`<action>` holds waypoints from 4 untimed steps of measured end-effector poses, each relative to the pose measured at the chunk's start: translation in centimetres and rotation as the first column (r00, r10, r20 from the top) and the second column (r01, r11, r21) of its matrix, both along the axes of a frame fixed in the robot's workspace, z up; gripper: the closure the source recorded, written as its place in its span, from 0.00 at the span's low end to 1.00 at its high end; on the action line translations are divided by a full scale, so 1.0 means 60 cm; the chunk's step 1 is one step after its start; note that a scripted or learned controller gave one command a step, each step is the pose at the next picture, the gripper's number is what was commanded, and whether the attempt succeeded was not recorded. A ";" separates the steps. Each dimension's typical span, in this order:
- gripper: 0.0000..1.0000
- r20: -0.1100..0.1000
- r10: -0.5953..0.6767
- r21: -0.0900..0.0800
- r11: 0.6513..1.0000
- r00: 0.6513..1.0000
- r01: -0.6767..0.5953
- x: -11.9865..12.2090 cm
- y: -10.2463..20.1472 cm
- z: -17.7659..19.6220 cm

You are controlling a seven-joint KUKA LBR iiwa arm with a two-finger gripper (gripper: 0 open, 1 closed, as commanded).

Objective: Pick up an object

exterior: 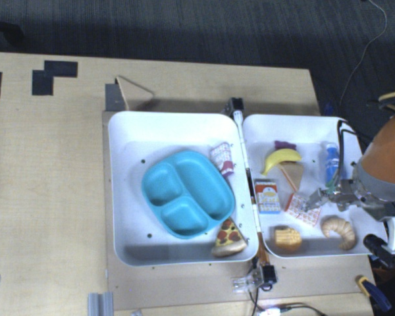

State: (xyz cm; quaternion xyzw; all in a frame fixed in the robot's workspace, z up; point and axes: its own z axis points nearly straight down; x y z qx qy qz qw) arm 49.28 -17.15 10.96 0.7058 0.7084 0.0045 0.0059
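The robot's hand (319,198) hangs low in the right bin (314,125), fingers spread wide w/ nothing between them. Just below it lies a croissant (338,230), near the bin's front wall. Prob. a light, hard plastic toy, maybe slippery. Best grab: across its fat middle, not the thin tips.
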 end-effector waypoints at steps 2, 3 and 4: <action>1.00 0.010 0.002 -0.002 1.000 1.000 -0.002 0.095 0.074 -0.010; 1.00 -0.010 0.001 0.002 1.000 1.000 -0.001 0.189 -0.042 -0.026; 0.00 -0.017 0.008 0.022 1.000 1.000 -0.008 0.192 -0.024 -0.028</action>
